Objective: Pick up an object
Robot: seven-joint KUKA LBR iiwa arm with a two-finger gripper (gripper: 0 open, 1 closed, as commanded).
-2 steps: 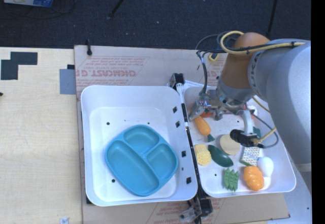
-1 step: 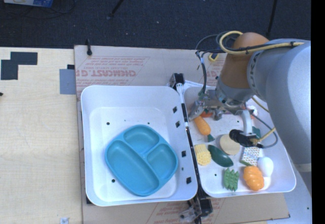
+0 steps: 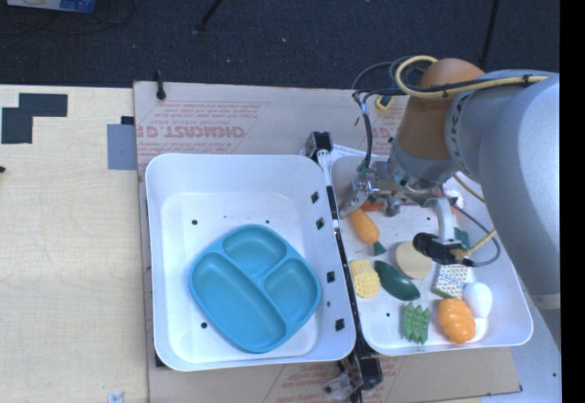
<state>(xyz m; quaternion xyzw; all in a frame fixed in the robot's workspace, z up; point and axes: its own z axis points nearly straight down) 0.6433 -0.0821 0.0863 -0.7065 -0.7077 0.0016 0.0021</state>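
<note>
An orange carrot [image 3: 365, 227], short and tapered, lies in the right bin [image 3: 512, 319] just below the gripper [image 3: 375, 198]; whether it is gripping cannot be told.

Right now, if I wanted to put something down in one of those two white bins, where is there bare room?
The left white bin has bare floor along its back wall and its left wall, around the blue divided plastic plate. The right white bin is crowded: orange carrot toy, yellow corn toy, dark green vegetable toy and white egg fill it, with the grey arm overhead.
</note>
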